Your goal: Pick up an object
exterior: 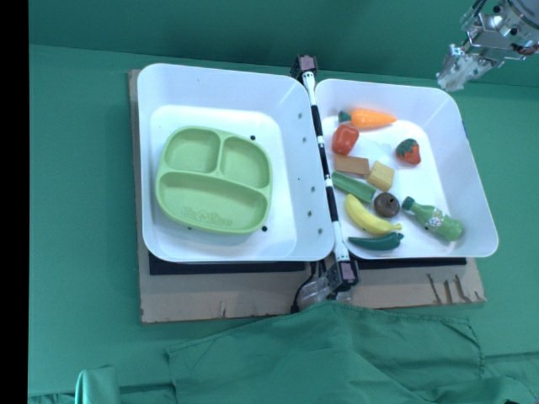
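Green cloth [337, 356] is lying rumpled along the near edge of the bench [76, 183], overlapping the front of a cardboard sheet [227, 305] that is sitting under both bins. A black-and-white striped bar [324, 171] is running between the bins, ending in a small clamp [324, 286] at the near side.

Sitting in the left bin [168, 82] is a light green divided plate [215, 179], lying flat with its three compartments facing up.

The right bin [472, 192] is holding the toy food. At its near edge a dark green pepper [376, 241] is lying just in front of a yellow banana [369, 215]. A green bottle [434, 220] is lying on its side to the right of them, and a brown round piece [386, 204] is resting between banana and bottle. A long green cucumber [354, 187] is stretching diagonally near the bar, touching the brown piece at one end. Behind it, a tan block [352, 166] and a yellow cube [381, 176] are sitting side by side. A red pepper [344, 139] is standing farther back, an orange carrot [370, 118] is lying beyond it, and a red strawberry [408, 151] is sitting apart toward the right wall.

The end effector [455, 72] is hanging above the far right corner of the right bin, well apart from every toy; whether its fingers are apart or together I cannot tell, and nothing is showing between them.
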You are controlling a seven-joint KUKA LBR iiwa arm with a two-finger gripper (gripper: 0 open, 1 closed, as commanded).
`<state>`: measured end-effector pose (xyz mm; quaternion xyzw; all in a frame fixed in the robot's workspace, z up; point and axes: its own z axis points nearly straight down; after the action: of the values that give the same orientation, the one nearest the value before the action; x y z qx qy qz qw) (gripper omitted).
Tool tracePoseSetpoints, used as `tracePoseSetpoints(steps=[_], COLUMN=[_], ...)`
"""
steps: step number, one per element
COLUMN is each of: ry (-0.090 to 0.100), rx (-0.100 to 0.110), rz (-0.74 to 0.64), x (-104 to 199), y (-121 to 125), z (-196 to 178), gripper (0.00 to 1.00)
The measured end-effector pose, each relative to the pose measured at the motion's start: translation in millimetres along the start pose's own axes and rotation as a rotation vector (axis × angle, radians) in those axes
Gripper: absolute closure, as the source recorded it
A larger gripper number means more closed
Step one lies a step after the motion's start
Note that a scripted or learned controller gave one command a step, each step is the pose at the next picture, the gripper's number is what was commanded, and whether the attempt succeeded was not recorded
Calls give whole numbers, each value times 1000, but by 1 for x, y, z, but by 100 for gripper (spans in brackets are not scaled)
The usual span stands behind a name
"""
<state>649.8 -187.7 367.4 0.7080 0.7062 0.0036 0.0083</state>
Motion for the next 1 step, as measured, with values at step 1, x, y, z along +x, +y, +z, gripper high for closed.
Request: tracePoseSetpoints(steps=[1], ry=[5], rx=[19], rz=[3], x=[0], y=[-41], z=[43], gripper=[100])
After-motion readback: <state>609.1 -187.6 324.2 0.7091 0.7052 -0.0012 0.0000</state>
